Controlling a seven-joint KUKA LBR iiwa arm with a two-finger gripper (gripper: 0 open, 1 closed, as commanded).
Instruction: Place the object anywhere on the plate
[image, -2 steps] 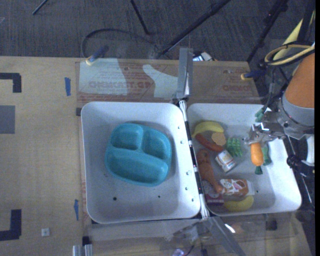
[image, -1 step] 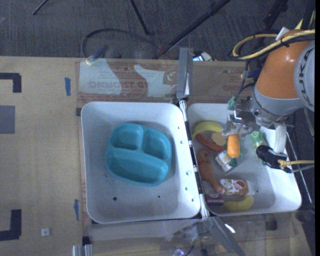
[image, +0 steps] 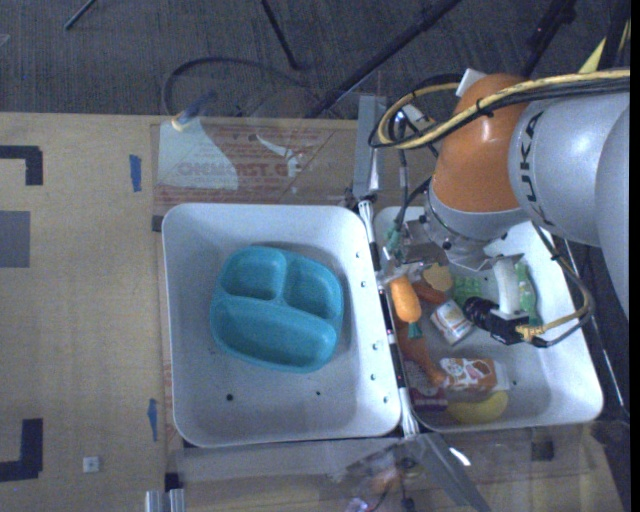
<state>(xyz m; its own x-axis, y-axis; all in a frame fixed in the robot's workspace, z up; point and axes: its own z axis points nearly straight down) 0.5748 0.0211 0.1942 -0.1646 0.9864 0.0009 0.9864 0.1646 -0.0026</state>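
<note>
A teal plate (image: 275, 305) with three compartments lies in the left white bin (image: 190, 400), and nothing rests on it. My gripper (image: 398, 266) hangs below the orange wrist band over the left edge of the right bin (image: 575, 385), just above an orange carrot-shaped toy (image: 405, 300). The wrist hides much of the gripper. I cannot see any object lifted off the pile.
The right bin holds a crowd of small things: a small tin (image: 451, 322), a white and green bottle (image: 520, 290), a yellow banana (image: 478, 408), a printed packet (image: 466, 374) and a brown piece (image: 437, 281). The bins' shared wall (image: 385, 340) runs between plate and pile.
</note>
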